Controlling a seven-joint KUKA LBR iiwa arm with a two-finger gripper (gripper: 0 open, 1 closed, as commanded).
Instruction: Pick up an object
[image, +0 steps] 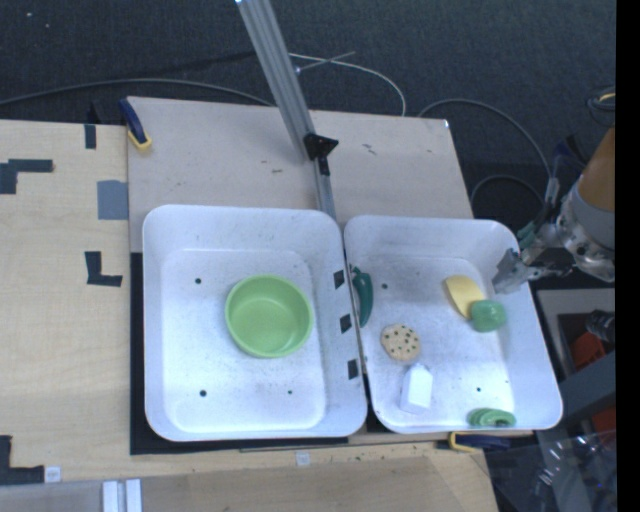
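- The pincer (512, 268) sits at the right bin's (420, 232) far right rim, high on the edge, with the arm's orange band just above it at the frame's side.
- I cannot tell whether it is spread or closed; it is small and blurred here, and nothing shows in its grip.
- So the pick is not yet made, by my read: every object lies down in the bins.
- Nearest candidates: the yellow piece (463, 293) and the green lump (488, 316) touching it, both just beside the pincer.
- Further in: the cookie (401, 343), the white block (417, 387), a green ring (492, 417) at the near rim, a dark green piece (361, 296) by the divider.
- The green bowl (267, 316) rests alone in the left bin (170, 240), well apart from the arm.
- Left to do: descend, close on something, lift it clear.
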